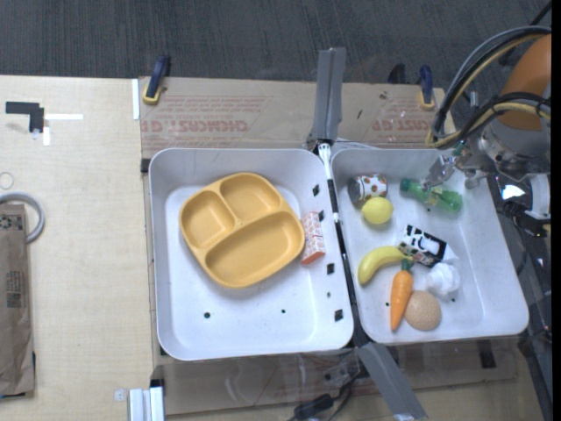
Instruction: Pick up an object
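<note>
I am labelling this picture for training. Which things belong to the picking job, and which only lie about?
Job: end effector; green bottle; lemon; banana; carrot.

Lying about: yellow divided plate; brown paper bag; blue clamp.

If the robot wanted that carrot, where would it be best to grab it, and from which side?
Probably across the thick orange upper part of the carrot, coming straight down from above. It lies flat in the right bin, long and narrowing toward its lower tip. The banana crowds its leafy top and the tan ball sits close on its right, so the gap there looks tight.
</note>
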Robot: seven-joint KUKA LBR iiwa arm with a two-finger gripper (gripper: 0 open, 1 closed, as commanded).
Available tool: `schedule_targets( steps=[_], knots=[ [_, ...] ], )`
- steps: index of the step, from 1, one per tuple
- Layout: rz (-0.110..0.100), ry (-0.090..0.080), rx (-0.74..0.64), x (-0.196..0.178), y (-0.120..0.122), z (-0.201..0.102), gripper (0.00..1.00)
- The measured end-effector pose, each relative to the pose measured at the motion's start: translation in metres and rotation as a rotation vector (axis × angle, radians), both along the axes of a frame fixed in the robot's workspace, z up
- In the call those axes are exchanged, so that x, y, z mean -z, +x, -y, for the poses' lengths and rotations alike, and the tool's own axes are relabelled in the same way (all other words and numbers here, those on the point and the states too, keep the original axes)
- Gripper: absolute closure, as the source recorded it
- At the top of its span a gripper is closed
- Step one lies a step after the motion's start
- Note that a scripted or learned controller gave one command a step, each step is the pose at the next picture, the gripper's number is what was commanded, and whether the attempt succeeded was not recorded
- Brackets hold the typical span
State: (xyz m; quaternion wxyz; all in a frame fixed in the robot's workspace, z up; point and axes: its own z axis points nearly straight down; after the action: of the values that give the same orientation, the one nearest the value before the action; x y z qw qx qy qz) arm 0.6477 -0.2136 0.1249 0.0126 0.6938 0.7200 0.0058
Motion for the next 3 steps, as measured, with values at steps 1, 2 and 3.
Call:
schedule_targets(
  steps=[1, 2, 3],
  knots=[
    [-0.013, 0.016, 0.062, 0.026, -0.001, -0.001, 0.0],
    [-0.018, 0.012, 0.061, 0.017, -0.003, 0.001, 1.0],
    [-0.024, 0.008, 0.058, -0.071, 0.012, -0.045, 1.0]
  ],
)
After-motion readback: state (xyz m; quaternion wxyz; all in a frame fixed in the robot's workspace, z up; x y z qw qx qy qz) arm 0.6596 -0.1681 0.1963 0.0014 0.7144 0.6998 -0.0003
